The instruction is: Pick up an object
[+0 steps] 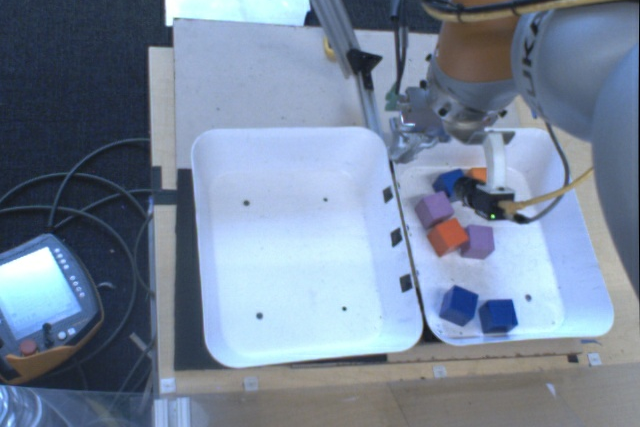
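A large grey robot arm [590, 45] with an orange band [495, 0] above its wrist reaches in from the view's right, over a pale counter [260, 75]. Two shallow white bins stand side by side on the counter: the left bin [300, 245] and the right bin [560, 265], their inner rims touching. A slanted metal pole [318, 0] crosses the far side of the counter. On the dark floor to the view's left lies one handheld control pendant [40, 300] with a pale screen, and black cables [90, 185] loop around it. The claw [408, 143] hangs at the far end of the divide between the bins, over the right bin's far inner corner. I cannot tell whether it is released or clenched. Seven small blocks lie in the right bin. There are three blue cubes [459, 304]: two sit side by side near the front rim, the second [497, 315] just beside the first, and the third [448, 182] lies closest to the claw. Two purple cubes [434, 209] [478, 241] lie in the middle, with one orange cube [448, 236] between them. A second orange block [478, 175], partly hidden, lies just beside the far blue cube.
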Tool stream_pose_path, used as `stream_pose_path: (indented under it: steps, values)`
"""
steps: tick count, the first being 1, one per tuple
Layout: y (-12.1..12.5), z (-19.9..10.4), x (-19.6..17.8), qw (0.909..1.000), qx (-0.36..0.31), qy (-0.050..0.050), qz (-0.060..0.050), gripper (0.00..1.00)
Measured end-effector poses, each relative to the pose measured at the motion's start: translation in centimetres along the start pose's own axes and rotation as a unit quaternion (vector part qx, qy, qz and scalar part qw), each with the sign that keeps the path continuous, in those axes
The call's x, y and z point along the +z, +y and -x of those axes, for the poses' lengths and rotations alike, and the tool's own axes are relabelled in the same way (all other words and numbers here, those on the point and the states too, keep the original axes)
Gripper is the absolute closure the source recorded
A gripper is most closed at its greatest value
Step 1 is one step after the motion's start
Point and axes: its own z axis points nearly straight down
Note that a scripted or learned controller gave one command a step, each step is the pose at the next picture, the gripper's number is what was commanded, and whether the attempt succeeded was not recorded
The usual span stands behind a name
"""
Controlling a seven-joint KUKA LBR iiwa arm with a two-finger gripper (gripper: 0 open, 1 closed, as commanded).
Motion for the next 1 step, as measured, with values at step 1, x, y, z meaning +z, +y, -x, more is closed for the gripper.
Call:
stream_pose_path:
  steps: [1]
  values:
    - [-2.53,-3.95,1.51,1.0,0.0,0.0,0.0,1.0]
